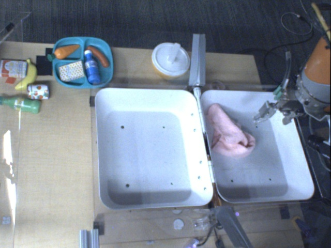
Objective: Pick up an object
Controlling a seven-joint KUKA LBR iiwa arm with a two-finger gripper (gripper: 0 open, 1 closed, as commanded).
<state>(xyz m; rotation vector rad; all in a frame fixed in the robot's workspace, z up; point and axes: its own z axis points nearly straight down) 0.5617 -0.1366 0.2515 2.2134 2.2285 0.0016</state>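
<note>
A crumpled pink cloth (227,130) lies in the left part of the right white bin (289,185), near the divider between the bins. My gripper (274,112) hangs over the bin's upper right area, to the right of the cloth and apart from it. Its two fingers are spread, one fingertip (258,116) pointing toward the cloth, and nothing sits between them. The orange band of the arm (318,61) shows at the right edge.
The left white bin (147,149) stands beside the right one. Behind the bins sit a white lidded cup (170,59) and a blue tray (83,61) of toy food. A banana, a can and a green bottle (20,105) lie at the far left.
</note>
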